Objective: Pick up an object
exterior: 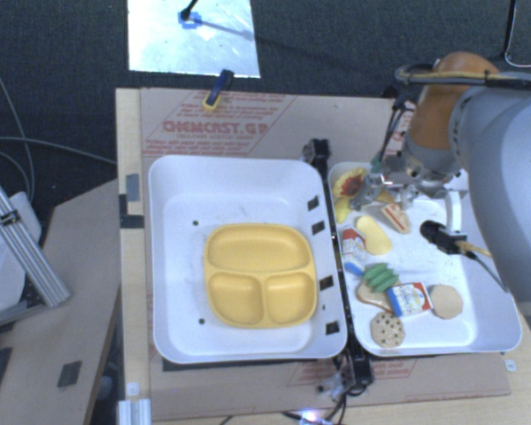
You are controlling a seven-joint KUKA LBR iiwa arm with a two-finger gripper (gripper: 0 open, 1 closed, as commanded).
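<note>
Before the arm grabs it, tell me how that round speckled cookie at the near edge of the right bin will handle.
The cookie looks like a flat disc lying on its face, so it probably won't roll. Its low profile on the bin floor may leave little edge to pinch. It seems small and probably light, and a push may slide it.

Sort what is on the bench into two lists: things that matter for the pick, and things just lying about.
For the pick:
tool, low over the right bin
sandwich wedge just below it
banana
pale yellow piece
green piece
cookie
round bun

Lying about:
left bin
yellow divided tray
</note>
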